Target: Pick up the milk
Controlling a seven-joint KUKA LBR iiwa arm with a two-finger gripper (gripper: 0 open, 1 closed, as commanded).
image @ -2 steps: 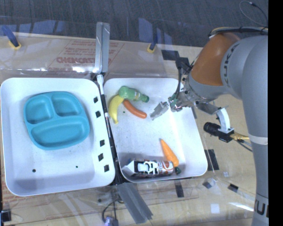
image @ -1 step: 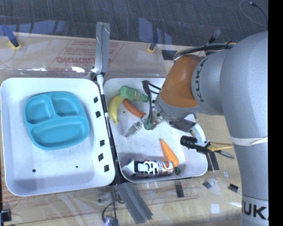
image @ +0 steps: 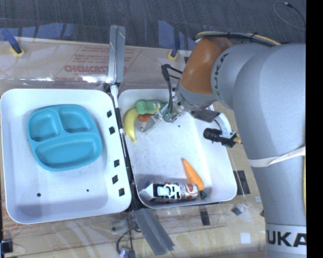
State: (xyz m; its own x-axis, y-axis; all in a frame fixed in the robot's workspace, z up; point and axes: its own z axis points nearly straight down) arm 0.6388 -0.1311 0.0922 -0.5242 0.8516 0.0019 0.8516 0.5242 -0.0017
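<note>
The milk (image: pixel 175 191) lies on its side at the near edge of the right bin (image: pixel 218 160), a small carton with dark print and a reddish end, pressed along the near wall. A carrot (image: pixel 192 175) lies just beside it, its thick end touching or almost touching the carton's right part. For a good pick, I judge that the gripper should come down over the left half of the carton, away from the carrot, with the fingers across the short width — the wall leaves little room on the near side, so a finger may hit the rim.

Further back in the same bin, the gripper (image: pixel 169 113) hangs low at the far end, well apart from the milk. It sits close to a banana (image: pixel 130 124), a green thing (image: pixel 146 107) and a small reddish thing (image: pixel 144 119). Whether it is released or clenched I cannot tell, and nothing is seen between its parts. It has the whole length of the bin to travel toward the near wall.

The left bin (image: pixel 21 192) carries a blue divided plate (image: pixel 64 135). Both bins rest on the desk (image: pixel 59 63), which is covered with a clear sheet over a brownish board; beyond it the floor (image: pixel 151 4) is dark grey carpet.
</note>
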